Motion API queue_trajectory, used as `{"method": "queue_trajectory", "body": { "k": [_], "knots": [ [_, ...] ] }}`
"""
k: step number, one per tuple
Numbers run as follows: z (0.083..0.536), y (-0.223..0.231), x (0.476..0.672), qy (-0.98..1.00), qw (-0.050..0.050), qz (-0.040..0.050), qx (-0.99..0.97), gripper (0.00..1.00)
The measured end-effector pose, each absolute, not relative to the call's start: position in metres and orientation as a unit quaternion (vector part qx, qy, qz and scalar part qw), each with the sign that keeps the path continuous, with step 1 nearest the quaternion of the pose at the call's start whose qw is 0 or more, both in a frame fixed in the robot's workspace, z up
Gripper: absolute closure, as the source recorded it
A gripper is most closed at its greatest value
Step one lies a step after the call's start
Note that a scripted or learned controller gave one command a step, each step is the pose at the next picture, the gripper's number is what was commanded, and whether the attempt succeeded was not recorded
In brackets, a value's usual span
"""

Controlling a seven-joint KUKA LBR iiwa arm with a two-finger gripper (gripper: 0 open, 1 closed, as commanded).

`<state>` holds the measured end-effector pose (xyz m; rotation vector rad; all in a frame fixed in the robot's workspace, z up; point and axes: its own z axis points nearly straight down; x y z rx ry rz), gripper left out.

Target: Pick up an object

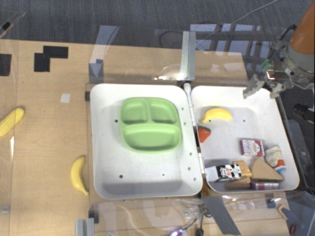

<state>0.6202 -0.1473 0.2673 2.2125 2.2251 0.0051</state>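
Two white bins sit on the desk (pixel 44 132); the hand (pixel 263 86), fingers spread apart, hovers over the right bin's (pixel 290 146) far corner, above a yellow banana (pixel 217 115).

The bench (pixel 44 146) looks like pale wood under a clear glossy sheet that catches reflections. Both bins (pixel 106 181) are smooth white plastic with a soft sheen. The green tray (pixel 150 123) in the left bin is matt plastic. The banana (pixel 217 114) near the right bin's far edge looks glossy, like moulded plastic. Along that bin's near edge, the small carton (pixel 251 147) looks like printed card. The upright post (pixel 187 58) between the bins is brushed metal.
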Motion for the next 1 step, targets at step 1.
{"method": "queue_trajectory", "body": {
  "k": [1],
  "knots": [
    [0.1804,-0.1220,0.6516,0.729,0.001,0.0011,0.685,0.00]
  ]
}}
